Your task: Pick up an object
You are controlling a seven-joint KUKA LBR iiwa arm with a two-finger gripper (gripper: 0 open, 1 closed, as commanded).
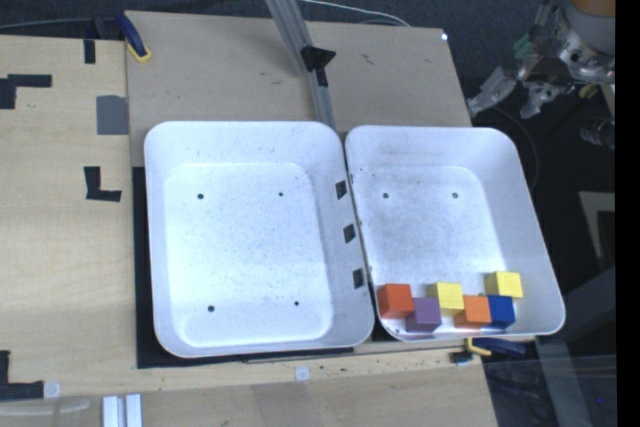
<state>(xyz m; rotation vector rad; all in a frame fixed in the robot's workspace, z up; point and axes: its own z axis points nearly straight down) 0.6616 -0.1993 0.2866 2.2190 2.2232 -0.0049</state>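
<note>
The arm's tool [540,80] hangs off the counter's far right corner, beyond the far rim of the right bin [520,170] and over the dark floor, with the orange band of the arm just above it. Its state cannot be told from this view, and nothing shows held in it.

The things to pick lie well apart from the tool, all bunched against the near wall of the right bin, toward the counter's near right corner. An orange block [396,298] sits at the left end of the cluster, with a purple block [427,313] just beside it. A yellow block [450,295] stands behind those, next to a second orange block [476,309]. A blue block [501,311] touches that one, and a second yellow block [507,284] sits just behind the blue one.

The left bin [165,215] lies alongside, its right rim touching the right bin's left rim.
</note>
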